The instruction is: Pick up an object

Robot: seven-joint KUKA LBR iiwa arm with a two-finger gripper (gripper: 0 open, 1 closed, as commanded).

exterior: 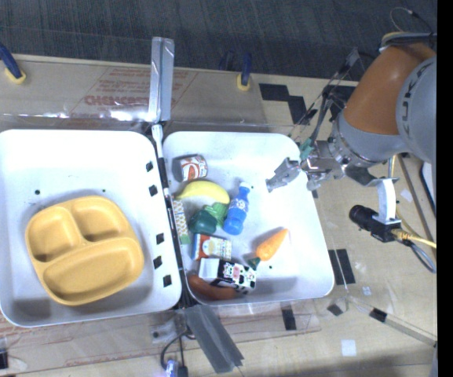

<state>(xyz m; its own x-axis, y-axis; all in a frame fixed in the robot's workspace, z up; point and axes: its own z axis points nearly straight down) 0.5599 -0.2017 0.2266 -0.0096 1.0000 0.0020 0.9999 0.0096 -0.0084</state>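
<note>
The right bin (pixel 305 210) holds a small pile of items. A tin can (pixel 191 166) lies at the back, with a banana (pixel 202 191) just in front of it. A blue bottle (pixel 236 209) lies beside a green object (pixel 205 221). An orange carrot (pixel 272 243) sits alone toward the right wall. At the front are a small printed box (pixel 214 247), a cow-patterned carton (pixel 234 273) and a brown sausage-like item (pixel 206 289). My gripper (pixel 283 175) hangs over the bin's back right part, above bare floor, right of the bottle and apart from every item.
The left bin (pixel 14 171) holds a yellow divided plate (pixel 85 246). A metal divider bar (pixel 162 77) runs back between the bins. The arm's orange band (pixel 383 85) and cables (pixel 383 222) lie outside the right bin's right wall.
</note>
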